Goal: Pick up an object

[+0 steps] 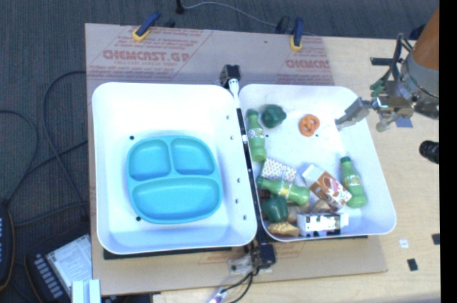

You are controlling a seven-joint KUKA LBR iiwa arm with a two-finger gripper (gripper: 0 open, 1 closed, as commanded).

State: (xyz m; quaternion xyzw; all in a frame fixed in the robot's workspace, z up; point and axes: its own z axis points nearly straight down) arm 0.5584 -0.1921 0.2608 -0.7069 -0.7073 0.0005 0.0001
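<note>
The right bin point(325, 96) holds a heap of small items. An orange pretzel-shaped piece point(308, 124) and a dark green round item point(272, 116) lie near its back. A green bottle point(255, 136) rests along the left wall, and another green bottle point(351, 181) lies by the right wall. A red-brown carton point(330, 191), a patterned packet point(277, 171) and a white box point(319, 223) sit toward the front. My gripper point(368, 117) hangs over the bin's back right rim, open, with nothing between its fingers. It is to the right of the pretzel piece.
The left bin point(114, 116) holds a blue divided plate point(173, 176). A black divider point(239, 151) runs between the bins. Yellow and blue clamps point(146, 26) point(296, 33) hold the board at the back. Cables lie on the floor at left.
</note>
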